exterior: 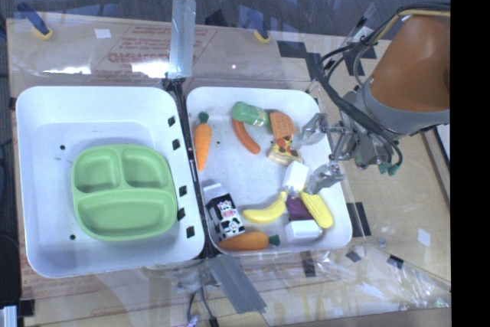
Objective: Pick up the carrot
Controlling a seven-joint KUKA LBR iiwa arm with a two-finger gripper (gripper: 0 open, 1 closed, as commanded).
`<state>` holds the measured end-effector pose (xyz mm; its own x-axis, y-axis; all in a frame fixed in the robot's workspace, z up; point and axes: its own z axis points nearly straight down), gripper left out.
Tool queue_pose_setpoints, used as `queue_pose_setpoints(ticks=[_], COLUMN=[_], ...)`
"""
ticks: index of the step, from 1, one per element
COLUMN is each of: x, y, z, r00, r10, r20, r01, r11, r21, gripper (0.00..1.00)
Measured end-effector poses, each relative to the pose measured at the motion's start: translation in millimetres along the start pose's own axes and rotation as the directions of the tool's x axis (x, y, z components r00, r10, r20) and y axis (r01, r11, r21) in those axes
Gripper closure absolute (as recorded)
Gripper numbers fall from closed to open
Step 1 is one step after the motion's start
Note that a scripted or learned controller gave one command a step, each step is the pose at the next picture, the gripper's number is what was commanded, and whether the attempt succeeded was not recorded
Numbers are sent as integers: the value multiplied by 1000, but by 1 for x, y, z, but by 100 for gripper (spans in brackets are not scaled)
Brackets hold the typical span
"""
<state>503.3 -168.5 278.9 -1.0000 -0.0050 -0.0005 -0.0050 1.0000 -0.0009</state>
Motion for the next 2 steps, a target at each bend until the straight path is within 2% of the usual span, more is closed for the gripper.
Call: queue_pose_setpoints(ticks=[1, 2], x=[-53, -92], y=[-21, -36], z=[45, 167], r00=[909, 899], r10=[418, 438], r20=[-2, -13], r01=[-418, -438], r11=[909, 899], r21=[0, 1], gripper=[0, 0])
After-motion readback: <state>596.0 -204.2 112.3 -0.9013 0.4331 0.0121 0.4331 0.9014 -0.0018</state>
